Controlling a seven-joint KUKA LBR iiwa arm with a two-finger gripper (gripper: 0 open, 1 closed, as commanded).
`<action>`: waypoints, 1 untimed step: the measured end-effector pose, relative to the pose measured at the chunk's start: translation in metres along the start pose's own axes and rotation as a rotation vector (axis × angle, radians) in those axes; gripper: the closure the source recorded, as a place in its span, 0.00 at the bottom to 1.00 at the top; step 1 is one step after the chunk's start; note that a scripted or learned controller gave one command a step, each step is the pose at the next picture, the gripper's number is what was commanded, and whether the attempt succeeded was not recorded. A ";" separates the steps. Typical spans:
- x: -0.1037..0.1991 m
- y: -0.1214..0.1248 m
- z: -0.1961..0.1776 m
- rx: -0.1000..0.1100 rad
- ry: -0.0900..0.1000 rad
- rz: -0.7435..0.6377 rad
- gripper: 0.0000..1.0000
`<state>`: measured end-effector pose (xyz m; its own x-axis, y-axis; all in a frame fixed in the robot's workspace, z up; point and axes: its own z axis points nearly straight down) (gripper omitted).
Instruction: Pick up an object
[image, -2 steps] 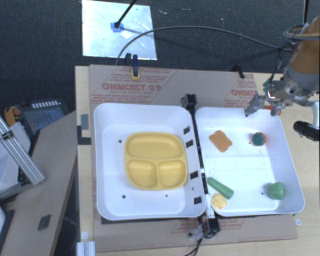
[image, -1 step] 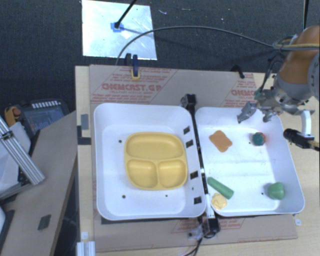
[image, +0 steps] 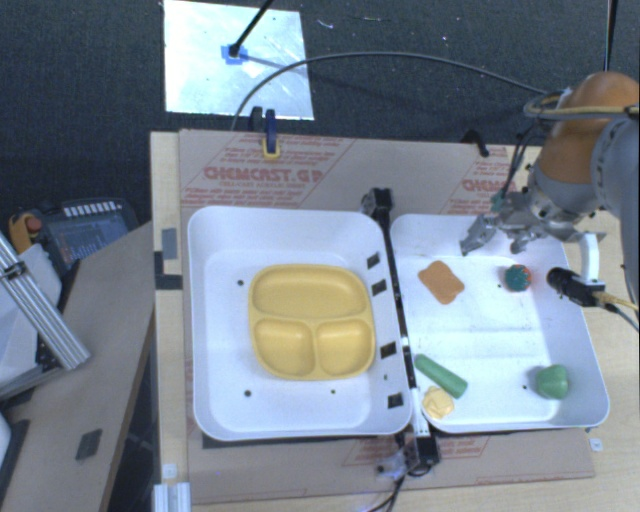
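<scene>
My gripper (image: 497, 239) hangs over the far edge of the right bin (image: 480, 330), fingers spread open with nothing between them. Just below and to its left, an orange flat piece (image: 441, 281) lies on the bin floor. A small teal and red ball (image: 516, 277) rests below the gripper, slightly right. A green cylinder (image: 441, 376) and a yellow piece (image: 437, 403) sit by the bin's near left corner. A green rounded object (image: 552, 381) lies at the near right.
The left bin (image: 215, 330) holds a yellow divided tray (image: 309, 320). A black divider with clips (image: 392, 300) runs between the bins. A black cable end (image: 566, 284) juts over the right bin's right side. Cardboard lies under both bins.
</scene>
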<state>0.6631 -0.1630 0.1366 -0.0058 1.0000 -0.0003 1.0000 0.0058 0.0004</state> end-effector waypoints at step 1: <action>0.000 0.001 -0.014 -0.006 -0.002 -0.002 1.00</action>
<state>0.6645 -0.1634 0.1504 -0.0078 1.0000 -0.0020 1.0000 0.0078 0.0059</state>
